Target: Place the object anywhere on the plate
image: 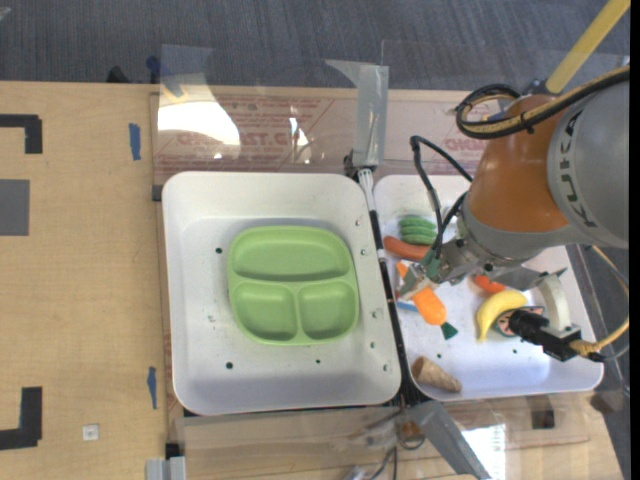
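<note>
A green plate [292,283] with three compartments lies in the left bin [200,298]. My gripper [432,271] hangs low over the left part of the right bin [560,373], just above a cluster of toy food. Below it sits an orange carrot-like piece [430,305]. A red-orange sausage-shaped piece [408,247] and a green piece [418,229] lie behind it. The arm's body hides the fingers, so whether anything is gripped is unclear.
A yellow banana [495,313] lies right of the carrot, with a small orange piece [488,284] above it. A tan cone-shaped item [436,373] rests near the bin's front. A small dark green bit [449,330] lies between them.
</note>
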Available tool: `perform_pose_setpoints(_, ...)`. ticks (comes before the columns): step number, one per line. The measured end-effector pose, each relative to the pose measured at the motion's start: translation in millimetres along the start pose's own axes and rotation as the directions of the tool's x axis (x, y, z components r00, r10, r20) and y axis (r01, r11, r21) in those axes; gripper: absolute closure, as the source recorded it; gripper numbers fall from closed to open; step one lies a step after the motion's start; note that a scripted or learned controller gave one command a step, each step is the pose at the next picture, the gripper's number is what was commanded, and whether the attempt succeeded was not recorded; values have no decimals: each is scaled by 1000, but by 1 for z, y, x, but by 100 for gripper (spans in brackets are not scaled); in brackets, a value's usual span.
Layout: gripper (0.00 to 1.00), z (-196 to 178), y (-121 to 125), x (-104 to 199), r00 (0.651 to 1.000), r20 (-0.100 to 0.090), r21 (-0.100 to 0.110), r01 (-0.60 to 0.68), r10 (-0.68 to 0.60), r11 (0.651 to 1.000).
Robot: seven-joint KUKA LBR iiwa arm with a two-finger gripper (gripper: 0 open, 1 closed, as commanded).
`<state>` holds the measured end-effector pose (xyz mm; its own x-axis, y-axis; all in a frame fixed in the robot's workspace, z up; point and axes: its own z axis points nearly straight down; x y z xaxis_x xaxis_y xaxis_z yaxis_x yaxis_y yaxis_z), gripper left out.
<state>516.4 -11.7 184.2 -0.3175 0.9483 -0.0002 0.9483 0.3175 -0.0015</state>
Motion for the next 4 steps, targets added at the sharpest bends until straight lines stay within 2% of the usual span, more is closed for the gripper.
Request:
perform_pose_setpoints(1,100,0,29,45,989,2,-4,146,-146,989)
perform_pose_setpoints(2,0,0,29,44,989,2,-4,145,-145,989)
perform_pose_setpoints(3,100,-10,30,44,989,5,-7,146,-146,989)
perform_pose_setpoints(4,100,-11,39,108,997,0,-5,78,-78,997)
